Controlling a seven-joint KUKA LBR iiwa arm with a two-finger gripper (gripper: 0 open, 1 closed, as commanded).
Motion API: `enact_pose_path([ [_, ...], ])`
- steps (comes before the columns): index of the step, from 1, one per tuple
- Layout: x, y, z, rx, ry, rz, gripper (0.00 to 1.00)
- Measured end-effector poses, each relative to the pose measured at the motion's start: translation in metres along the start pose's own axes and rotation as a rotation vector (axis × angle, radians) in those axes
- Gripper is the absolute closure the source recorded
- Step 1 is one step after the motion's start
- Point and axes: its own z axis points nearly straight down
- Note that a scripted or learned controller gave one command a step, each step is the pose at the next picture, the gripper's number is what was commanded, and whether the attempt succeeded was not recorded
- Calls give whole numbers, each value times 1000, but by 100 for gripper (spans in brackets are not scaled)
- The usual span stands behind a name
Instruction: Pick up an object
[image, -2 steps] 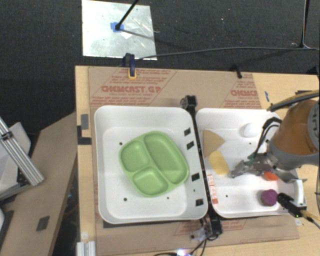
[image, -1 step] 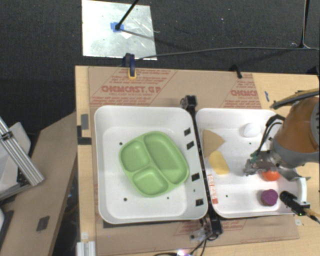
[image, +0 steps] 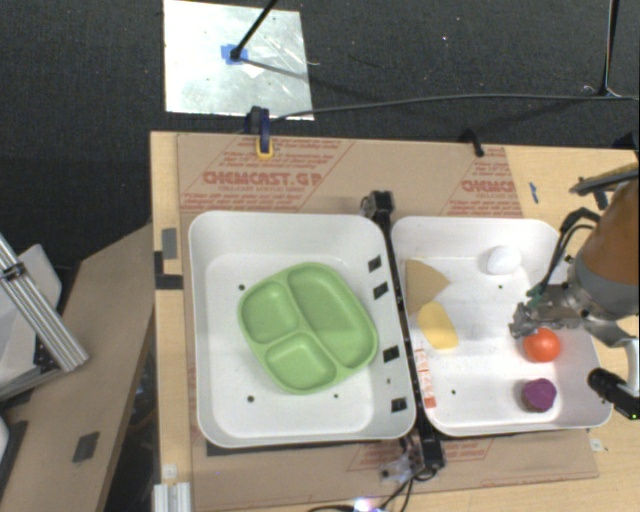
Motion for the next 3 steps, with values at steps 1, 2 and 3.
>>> enact_pose_path([
  [1, -3, 8, -63, -2, 0, -1, 100],
  [2, -3, 9, -99, 2, 1, -2, 100],
  [3, 51, 21, -84, 5, 4, -7, 100],
])
